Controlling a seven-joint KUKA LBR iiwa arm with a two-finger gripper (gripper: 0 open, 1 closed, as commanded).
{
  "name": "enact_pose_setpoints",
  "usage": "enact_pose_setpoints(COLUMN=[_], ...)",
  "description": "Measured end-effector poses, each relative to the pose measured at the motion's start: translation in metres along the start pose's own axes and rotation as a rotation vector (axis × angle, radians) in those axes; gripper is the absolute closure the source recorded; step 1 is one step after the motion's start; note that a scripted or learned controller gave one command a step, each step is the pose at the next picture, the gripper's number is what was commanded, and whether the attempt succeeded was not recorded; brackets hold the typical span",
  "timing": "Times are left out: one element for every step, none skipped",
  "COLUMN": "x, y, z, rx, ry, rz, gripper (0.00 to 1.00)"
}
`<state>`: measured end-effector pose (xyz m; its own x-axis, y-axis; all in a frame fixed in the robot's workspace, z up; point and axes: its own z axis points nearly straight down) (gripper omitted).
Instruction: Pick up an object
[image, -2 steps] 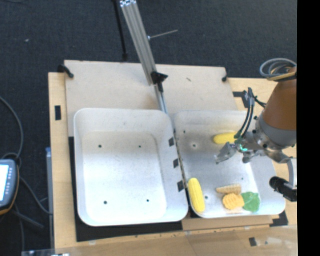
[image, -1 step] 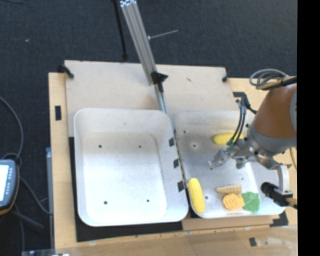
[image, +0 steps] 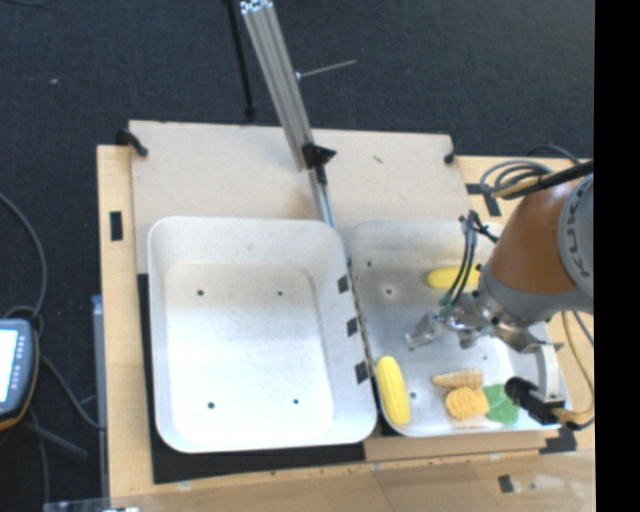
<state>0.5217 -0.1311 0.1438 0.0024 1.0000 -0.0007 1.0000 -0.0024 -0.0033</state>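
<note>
A dark carpeted floor (image: 420, 70) surrounds a pale wooden bench (image: 240, 170). A slanted aluminium rail (image: 285, 90) rises from the bench's back edge. Black cables (image: 30, 260) trail across the floor at the left, beside a small screen device (image: 15, 365). Lighting is even and soft.

Pale wooden bench top (image: 240, 165) under two shallow white plastic bins: left bin (image: 250, 335), right bin (image: 385, 255), touching side by side. Slanted silver aluminium rail (image: 285, 85) above. Dark carpet (image: 100, 60) around. Possibly a handheld screen (image: 12, 365) at far left.
</note>
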Motion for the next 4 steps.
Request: enact_pose_setpoints(x=[-0.001,-0.002,0.001,-0.003], y=[0.0,0.002,0.001,-0.003], z=[0.045,0.032,-0.031,-0.093], rx=[-0.001,-0.009,-0.012,-0.013], ry=[-0.001,0.0,-0.001,-0.002], rz=[0.0,0.007,-0.006,-0.006], gripper=[0.0,1.0,1.0,1.0])
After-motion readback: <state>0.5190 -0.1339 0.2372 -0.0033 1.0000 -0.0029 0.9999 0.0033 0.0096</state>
